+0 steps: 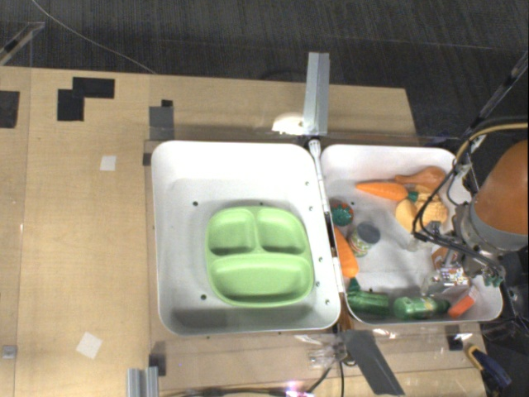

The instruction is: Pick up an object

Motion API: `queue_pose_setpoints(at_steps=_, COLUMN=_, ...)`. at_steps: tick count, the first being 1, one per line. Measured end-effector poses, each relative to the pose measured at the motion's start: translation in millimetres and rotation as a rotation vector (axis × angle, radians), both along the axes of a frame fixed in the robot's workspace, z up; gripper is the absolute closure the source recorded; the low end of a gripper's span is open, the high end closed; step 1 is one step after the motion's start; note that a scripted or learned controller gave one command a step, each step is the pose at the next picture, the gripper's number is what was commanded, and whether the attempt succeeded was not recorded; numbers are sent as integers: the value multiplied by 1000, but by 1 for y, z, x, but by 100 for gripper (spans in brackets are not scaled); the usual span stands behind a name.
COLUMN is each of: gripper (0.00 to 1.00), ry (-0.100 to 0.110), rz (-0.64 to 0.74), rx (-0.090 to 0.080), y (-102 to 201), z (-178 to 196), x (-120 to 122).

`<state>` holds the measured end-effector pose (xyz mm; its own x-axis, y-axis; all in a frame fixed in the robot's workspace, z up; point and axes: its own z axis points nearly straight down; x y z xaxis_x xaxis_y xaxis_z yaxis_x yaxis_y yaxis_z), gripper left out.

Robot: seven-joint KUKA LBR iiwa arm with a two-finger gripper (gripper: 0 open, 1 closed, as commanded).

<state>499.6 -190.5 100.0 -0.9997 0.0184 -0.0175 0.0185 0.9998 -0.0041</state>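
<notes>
My gripper (450,276) hangs low over the front right corner of the right bin (388,165), with the arm's orange band (506,195) just above it. Under and beside it lie a small orange piece (462,305) and a green cucumber-like piece (417,308). A second green piece (368,303) lies to their left along the front wall. Further back are a long orange carrot (383,191), a tan gourd-shaped item (423,176) and a yellow item (406,214). I see nothing held by the gripper.
The left bin (178,222) holds a green compartment tray (259,253). Along the divider in the right bin sit an orange item (348,260), a small jar (361,238) and a red-green item (340,215). Black cables (438,201) loop off the wrist.
</notes>
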Motion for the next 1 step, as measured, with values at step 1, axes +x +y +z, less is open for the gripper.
queue_pose_setpoints(at_steps=1, gripper=0, ry=-12, rz=-30, rx=-1, y=-11, z=-7, x=-3)
